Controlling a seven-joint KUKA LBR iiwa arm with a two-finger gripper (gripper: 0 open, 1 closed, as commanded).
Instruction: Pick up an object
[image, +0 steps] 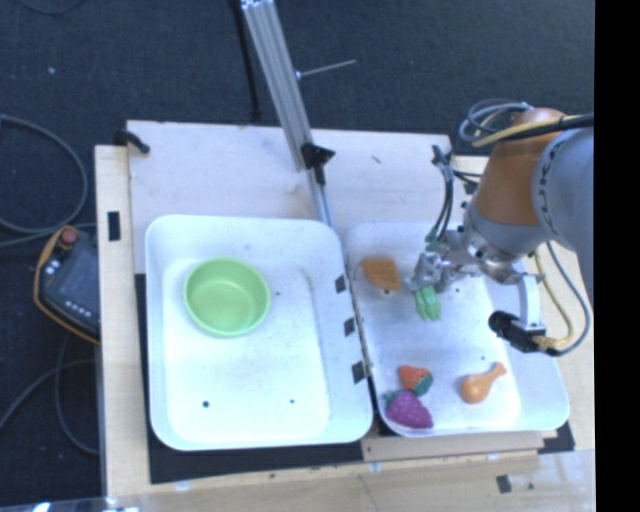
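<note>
Camera view: gripper (432, 275) hangs low in the right bin (530, 405), at its upper middle, with a green toy (428, 303) directly under the fingertips and seemingly between them, so I judge it pinching the green toy, though contact is hard to confirm. Toy's long axis runs roughly top to bottom of the view, tilted slightly; orange piece (380, 273) lies just left of the claw, while strawberry (415, 379), grapes (409, 409) and drumstick (481, 383) sit well apart along the near edge. Left bin (250, 420) holds a green bowl (227, 296).
</note>
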